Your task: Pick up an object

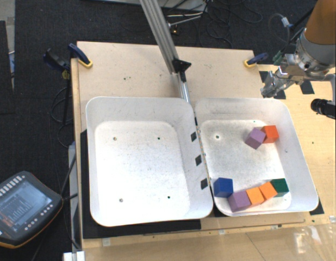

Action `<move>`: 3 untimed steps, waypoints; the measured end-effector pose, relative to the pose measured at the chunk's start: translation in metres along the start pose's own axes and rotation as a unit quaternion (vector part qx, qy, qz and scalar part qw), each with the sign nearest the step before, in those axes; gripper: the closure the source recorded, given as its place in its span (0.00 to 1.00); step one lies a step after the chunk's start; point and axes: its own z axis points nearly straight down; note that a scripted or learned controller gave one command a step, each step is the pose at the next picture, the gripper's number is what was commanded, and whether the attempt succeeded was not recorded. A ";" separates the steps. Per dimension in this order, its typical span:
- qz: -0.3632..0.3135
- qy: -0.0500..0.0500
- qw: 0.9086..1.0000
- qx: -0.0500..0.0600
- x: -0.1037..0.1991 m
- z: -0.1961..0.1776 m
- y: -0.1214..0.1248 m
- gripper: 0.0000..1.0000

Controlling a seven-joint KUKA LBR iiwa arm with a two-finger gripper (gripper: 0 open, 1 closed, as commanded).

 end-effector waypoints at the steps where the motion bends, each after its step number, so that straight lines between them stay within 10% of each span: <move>1: -0.003 0.002 1.000 0.004 0.056 0.015 0.008 1.00; 3: -0.002 0.002 1.000 0.005 0.158 0.038 -0.004 1.00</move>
